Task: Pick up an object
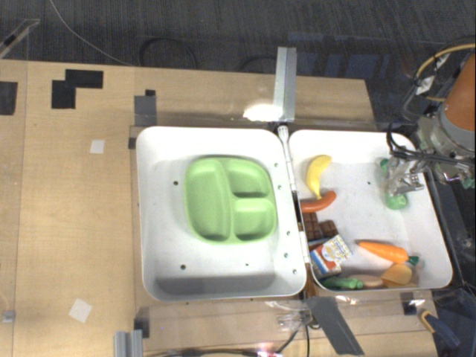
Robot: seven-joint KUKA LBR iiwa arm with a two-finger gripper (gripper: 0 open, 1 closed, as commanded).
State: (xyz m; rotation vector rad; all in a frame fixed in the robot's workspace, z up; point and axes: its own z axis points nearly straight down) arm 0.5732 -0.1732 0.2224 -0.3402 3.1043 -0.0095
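I've got the gripper low at the right bin's far right, over a small green object; can't tell if it's clamped on it. Looks like the grasp step. Next I'd lift straight up & check it comes w/ me. Banana, carrot untouched.

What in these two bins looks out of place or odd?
Nothing stands out. The green divided plate lies flat in the left bin; the toy foods, such as the banana and carrot, lie loosely in the right bin.
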